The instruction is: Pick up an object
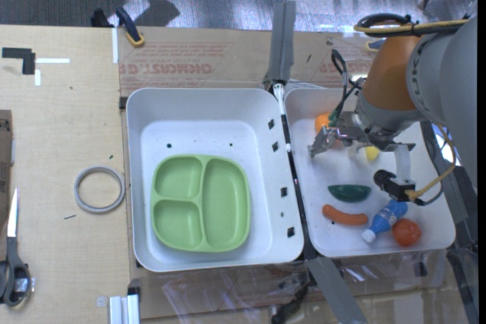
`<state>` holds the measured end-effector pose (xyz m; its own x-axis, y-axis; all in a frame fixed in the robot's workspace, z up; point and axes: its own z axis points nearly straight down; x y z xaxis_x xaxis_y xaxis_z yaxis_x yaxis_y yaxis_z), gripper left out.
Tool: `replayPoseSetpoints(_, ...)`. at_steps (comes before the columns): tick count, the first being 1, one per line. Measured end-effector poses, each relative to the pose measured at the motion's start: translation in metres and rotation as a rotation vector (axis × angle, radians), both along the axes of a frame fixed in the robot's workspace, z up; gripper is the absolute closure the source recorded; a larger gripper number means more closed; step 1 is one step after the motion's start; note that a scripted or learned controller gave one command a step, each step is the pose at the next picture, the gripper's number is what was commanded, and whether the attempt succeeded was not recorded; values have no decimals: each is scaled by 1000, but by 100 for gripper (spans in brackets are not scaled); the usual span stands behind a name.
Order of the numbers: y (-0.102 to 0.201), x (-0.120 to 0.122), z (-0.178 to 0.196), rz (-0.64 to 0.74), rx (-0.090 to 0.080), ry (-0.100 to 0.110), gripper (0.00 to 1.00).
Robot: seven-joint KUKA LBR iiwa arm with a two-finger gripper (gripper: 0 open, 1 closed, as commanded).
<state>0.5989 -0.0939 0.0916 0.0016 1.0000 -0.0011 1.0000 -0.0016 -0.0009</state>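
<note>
Nothing is picked yet: the gripper [328, 139] hangs near the right bin's [307, 235] left wall, fingers apart, nothing between them.

Arm [425, 72] covers the back of the right bin [334, 235]. An orange thing [323, 120] and a yellow thing [371, 154] peek out just beside the gripper [326, 139], mostly hidden, can't tell what they are. Scissors [11, 269] far left are cut off by the pic edge.
</note>
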Motion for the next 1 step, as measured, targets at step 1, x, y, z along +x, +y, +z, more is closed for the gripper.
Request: replayPoseSetpoints(1,0,0,0,0,0,0,0)
